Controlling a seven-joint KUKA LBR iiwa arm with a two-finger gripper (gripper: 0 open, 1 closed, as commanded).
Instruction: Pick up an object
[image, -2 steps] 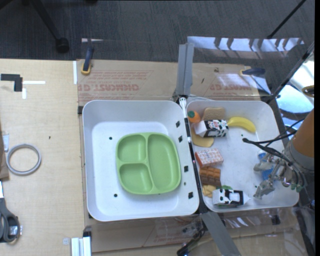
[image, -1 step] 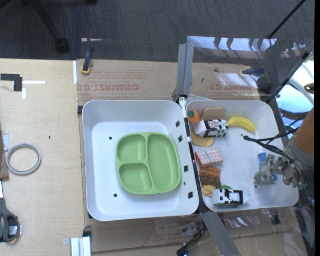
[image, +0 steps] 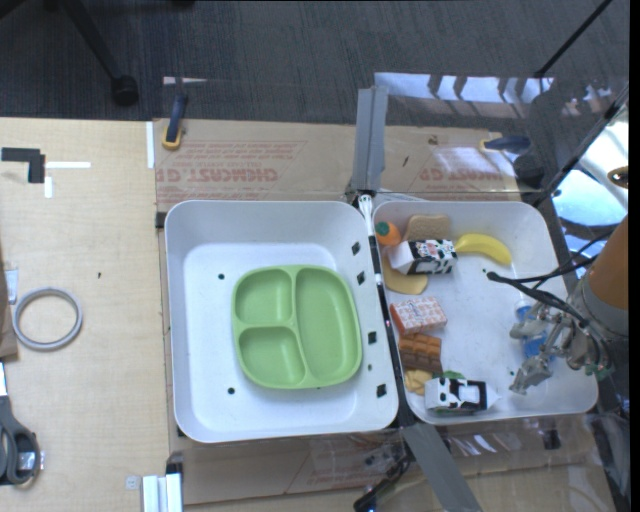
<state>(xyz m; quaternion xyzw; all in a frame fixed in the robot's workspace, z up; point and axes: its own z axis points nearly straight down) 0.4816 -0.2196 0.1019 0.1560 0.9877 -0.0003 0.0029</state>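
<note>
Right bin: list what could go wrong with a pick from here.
1. The gripper sits over bare floor near the right bin front-right corner, apart from every item, so closing here would likely grab nothing.
2. The toys crowd the left wall: the lower milk carton touches the waffle, so a grasp may disturb its neighbours.
</note>
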